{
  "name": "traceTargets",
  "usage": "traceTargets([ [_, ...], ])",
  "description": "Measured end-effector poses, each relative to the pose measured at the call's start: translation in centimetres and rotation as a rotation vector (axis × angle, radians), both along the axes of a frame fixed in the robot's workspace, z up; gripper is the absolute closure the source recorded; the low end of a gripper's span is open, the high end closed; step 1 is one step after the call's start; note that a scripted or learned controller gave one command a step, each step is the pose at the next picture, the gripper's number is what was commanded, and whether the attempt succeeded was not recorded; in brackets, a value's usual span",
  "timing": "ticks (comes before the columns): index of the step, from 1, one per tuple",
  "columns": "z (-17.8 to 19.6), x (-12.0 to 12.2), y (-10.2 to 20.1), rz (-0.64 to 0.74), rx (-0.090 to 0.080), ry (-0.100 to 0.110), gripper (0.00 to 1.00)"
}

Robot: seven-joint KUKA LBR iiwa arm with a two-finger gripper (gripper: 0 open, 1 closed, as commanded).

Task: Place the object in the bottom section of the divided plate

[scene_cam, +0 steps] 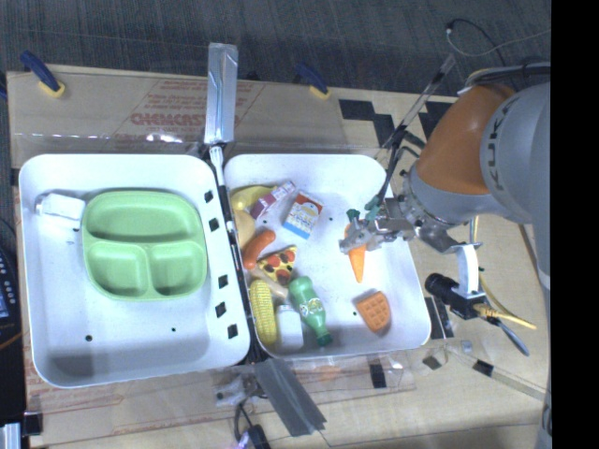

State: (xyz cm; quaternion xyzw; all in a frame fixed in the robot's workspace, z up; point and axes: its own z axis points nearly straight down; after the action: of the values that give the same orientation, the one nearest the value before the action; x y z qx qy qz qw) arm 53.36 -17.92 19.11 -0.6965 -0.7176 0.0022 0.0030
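The green divided plate [145, 241] lies in the left white bin [56, 344], with one wide section at the top and two smaller ones below. My gripper [361, 238] reaches in from the right and hovers over the right bin [402, 330], directly above an orange toy carrot [357, 264]. The carrot's tip points toward the bin's front, and its green top [353, 216] pokes out behind the gripper. The gripper covers the carrot's upper half, so I cannot tell whether it is gripped or just lying underneath.
The right bin also holds a waffle piece [373, 311], green bottle [310, 311], corn cob [265, 309], pizza slice [279, 264], sausage [258, 244], banana [245, 201] and a small carton [302, 215]. A white block [61, 207] sits beside the plate's upper left corner.
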Motion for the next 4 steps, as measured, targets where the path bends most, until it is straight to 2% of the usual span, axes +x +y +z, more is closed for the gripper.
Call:
traceTargets([
  [1, 0.6, 0.1, 0.0, 0.005, 0.002, 0.007, 1.0],
  [2, 4.8, 3.5, 2.8, -0.073, -0.001, 0.001, 1.0],
  [3, 10.9, -1.9, 9.3, -0.1, -0.001, -0.001, 1.0],
  [4, 2.4, -0.7, 13.9, -0.078, -0.003, 0.005, 1.0],
])
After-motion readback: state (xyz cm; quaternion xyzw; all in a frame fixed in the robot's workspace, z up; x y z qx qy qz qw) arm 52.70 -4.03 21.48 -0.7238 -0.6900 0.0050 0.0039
